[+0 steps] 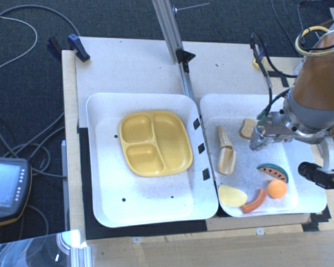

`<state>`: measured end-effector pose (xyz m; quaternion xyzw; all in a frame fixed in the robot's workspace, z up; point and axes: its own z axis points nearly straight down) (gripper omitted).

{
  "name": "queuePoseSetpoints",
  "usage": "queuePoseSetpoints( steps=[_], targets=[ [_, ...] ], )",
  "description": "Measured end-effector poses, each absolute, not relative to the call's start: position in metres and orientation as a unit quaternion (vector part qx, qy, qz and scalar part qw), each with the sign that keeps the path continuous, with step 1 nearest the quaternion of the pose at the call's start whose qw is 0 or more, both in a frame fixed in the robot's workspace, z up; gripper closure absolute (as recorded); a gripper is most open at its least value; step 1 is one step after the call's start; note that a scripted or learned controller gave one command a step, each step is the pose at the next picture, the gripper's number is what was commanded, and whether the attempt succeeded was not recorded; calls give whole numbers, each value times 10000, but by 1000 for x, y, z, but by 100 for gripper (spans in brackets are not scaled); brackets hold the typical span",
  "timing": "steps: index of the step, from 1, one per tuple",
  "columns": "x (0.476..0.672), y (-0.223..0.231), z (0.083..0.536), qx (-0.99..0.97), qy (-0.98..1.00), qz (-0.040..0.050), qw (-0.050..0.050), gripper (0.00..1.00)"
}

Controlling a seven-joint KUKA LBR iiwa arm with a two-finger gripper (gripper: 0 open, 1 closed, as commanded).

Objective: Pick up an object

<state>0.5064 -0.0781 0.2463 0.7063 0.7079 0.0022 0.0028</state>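
Hovering low over the right shallow white bin (300,207), the grey metal two-finger gripper (260,139) sits near that bin's far edge; whether it is apart or together cannot be told at this slant. Touching or just beside it, on its far left, lies a small tan bread-like piece (247,128). Left of it rests a long tan baguette-shaped toy (225,152). Nearer the camera from it lie a watermelon slice toy (273,172), an orange ball (276,189), a red curved sausage toy (254,201) and a pale yellow rounded piece (232,195), crowded along the bin's near rim. Open floor lies between them and the gripper. Well to its left, the left white bin (103,171) holds a yellow divided plastic tray (155,142). Both bins sit on a speckled white bench (128,65).
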Motion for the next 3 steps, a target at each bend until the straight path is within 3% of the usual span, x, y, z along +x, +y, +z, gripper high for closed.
queuePoseSetpoints(
  steps=[1, 3],
  targets=[
    [522, -29, 246, 7047, 7095, 14, 3, 100],
    [534, 73, 246, 7044, 7098, 14, -3, 100]
  ],
)
